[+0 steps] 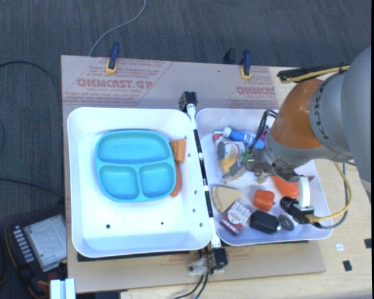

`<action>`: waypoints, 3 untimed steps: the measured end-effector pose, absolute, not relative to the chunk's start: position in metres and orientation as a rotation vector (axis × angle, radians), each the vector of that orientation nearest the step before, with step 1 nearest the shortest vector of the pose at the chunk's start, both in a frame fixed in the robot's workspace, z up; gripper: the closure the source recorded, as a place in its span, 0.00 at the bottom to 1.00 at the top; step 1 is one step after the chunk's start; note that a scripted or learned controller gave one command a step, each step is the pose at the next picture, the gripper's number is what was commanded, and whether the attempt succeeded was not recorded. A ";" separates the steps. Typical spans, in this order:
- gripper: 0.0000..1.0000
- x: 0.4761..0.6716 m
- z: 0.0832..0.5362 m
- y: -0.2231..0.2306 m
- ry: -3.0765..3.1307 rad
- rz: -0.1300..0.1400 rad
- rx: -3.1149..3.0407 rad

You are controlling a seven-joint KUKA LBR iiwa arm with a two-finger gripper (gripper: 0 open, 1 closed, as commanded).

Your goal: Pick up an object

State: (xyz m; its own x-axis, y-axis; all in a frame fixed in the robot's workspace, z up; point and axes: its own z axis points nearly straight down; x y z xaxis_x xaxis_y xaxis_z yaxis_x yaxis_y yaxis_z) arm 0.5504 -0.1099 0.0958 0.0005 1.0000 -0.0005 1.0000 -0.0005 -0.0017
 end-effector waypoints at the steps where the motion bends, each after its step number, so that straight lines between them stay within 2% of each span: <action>1: 1.00 0.550 0.103 -0.110 -2.218 0.006 -2.219; 2: 0.00 0.550 0.103 -0.110 -2.218 0.006 -2.219; 3: 1.00 0.550 0.111 -0.110 -2.216 0.010 -2.216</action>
